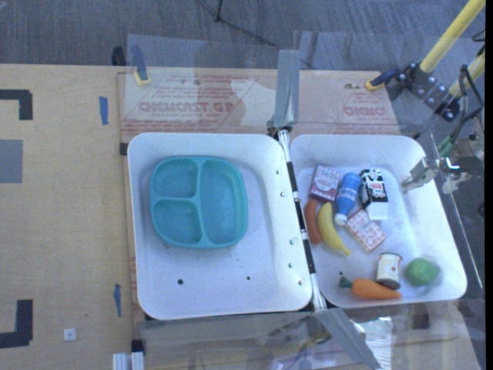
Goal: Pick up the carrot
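Overhead slanted view of a bench bearing two shallow white plastic bins side by side. The left white bin [154, 284] holds a teal three-compartment plastic plate [199, 202]. The right white bin [439, 214] holds the clutter. The task's object, a small orange carrot with a green stub [370, 287], lies flat near the bin's front edge, pointing along it. Just beside its thick end stands a small tilted can with a red-and-white label [389, 268], and a round green fruit [421, 271] sits a little further right. Toward the bin's middle lie a yellow banana [331, 227], a blue-and-white bottle [347, 197], a black-and-white carton [375, 186], a pink printed box [324, 183] and a red-checked packet [365, 230].

The metallic two-finger gripper [431, 172] hangs at the bin's right rim, well apart from the carrot; nothing is seen in it, and how far it is parted cannot be told. By this evidence the task stands at its beginning: the carrot is untouched, and approach, descent, grasp and lift all remain. The adjacent can may crowd the grasp.
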{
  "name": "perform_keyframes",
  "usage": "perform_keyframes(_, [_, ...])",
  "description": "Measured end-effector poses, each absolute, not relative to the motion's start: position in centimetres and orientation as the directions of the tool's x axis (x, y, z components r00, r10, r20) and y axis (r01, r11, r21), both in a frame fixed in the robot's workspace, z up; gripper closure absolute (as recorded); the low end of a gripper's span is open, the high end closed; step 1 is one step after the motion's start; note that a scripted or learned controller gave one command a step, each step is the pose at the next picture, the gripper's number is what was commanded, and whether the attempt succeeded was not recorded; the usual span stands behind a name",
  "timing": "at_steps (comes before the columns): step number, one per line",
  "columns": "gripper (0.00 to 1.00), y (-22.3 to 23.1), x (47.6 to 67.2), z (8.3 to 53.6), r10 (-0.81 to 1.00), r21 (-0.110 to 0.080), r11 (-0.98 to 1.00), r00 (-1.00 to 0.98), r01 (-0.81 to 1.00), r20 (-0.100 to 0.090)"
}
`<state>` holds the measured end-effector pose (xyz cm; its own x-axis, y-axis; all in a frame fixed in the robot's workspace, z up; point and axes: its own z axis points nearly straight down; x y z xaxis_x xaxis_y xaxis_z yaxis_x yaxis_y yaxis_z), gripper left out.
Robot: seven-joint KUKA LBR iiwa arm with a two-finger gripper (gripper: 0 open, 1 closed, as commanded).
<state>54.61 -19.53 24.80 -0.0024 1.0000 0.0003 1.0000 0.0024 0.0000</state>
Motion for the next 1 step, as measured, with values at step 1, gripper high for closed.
perform_keyframes(1, [0.0,-16.99,58.47,22.14,0.985,0.003,-0.173,0.173,0.985,-0.001])
